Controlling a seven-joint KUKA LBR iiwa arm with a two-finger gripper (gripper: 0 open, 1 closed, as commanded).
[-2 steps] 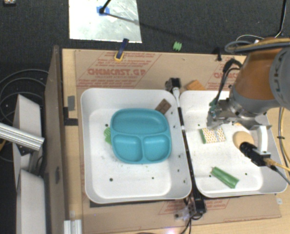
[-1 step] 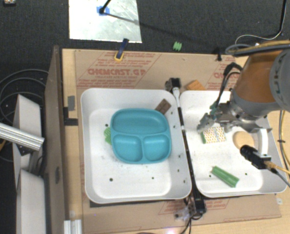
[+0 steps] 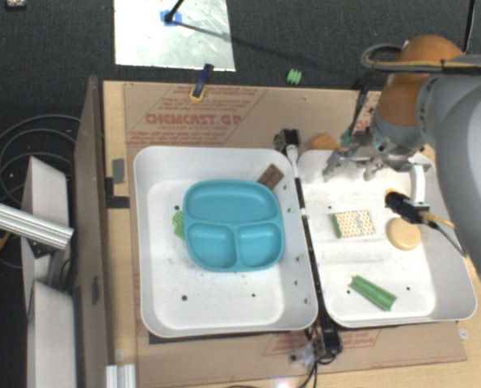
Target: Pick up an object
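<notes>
Gripper (image 3: 360, 162) at the back edge of the right bin (image 3: 450, 297), nothing seen in it.
Can't tell if it's spread or closed. Your nearest target is the checkered block (image 3: 353, 224), lying flat just toward the front from the tool. The green stick (image 3: 373, 292) sits farther forward, long axis diagonal; the tan disc (image 3: 403, 234) lies off to the right.

- The gripper (image 3: 360, 162) sits over the right bin's (image 3: 446, 293) far end, its fingers too small and cluttered to read.
- The grey arm (image 3: 466, 111) runs off the frame's right edge.
- Left of the gripper, the blue tray (image 3: 232, 225) hides most of a green item (image 3: 177, 223).
</notes>
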